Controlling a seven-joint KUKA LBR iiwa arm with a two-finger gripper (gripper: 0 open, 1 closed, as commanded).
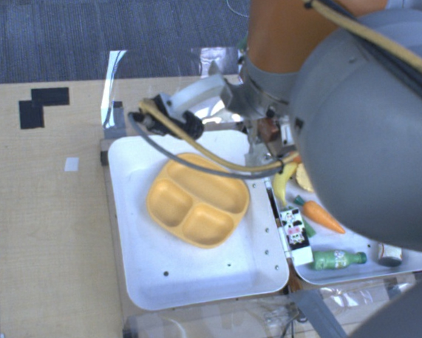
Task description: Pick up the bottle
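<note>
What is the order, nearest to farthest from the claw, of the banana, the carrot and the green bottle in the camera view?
The claw sits at the far edge of the right bin.
1. Banana: just below the claw, near the divider.
2. Carrot: mid-bin, further toward the camera.
3. Green bottle: lying along the bin's near edge.

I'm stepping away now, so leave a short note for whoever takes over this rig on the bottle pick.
Gripper: over the inner edge of the right bin; open or shut cannot be told.
Green bottle: lying on its side near the right bin's front, beside the carrot.
Yellow divided plate: in the left bin.
Done: nothing; bottle not lifted.
Left: reach, grasp, lift it.
</note>
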